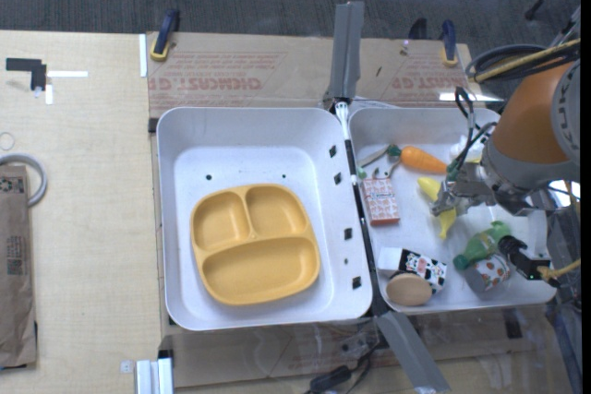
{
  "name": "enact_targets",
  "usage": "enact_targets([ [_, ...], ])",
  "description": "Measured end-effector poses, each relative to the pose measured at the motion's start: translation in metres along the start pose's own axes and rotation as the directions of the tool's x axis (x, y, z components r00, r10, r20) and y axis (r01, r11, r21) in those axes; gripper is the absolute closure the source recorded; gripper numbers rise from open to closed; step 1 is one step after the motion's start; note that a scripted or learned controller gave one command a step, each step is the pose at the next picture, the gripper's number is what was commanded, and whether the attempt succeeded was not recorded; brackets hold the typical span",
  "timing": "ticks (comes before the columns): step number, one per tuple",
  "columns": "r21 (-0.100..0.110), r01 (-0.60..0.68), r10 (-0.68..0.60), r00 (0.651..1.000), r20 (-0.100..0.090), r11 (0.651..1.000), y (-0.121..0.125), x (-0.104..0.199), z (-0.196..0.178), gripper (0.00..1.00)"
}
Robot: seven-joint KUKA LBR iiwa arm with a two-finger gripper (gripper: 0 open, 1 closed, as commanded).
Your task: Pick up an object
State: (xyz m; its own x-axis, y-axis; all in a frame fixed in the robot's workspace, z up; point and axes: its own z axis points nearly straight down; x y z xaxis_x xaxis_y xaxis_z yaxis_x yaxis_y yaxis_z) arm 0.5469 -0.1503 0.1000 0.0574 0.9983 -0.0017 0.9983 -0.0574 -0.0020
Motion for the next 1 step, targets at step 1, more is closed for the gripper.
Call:
enact_targets([
  [1, 0.0, -0.055, 0.055, 0.998, 0.0, 0.998, 0.0015, 0.0122, -0.1002, 1.0],
])
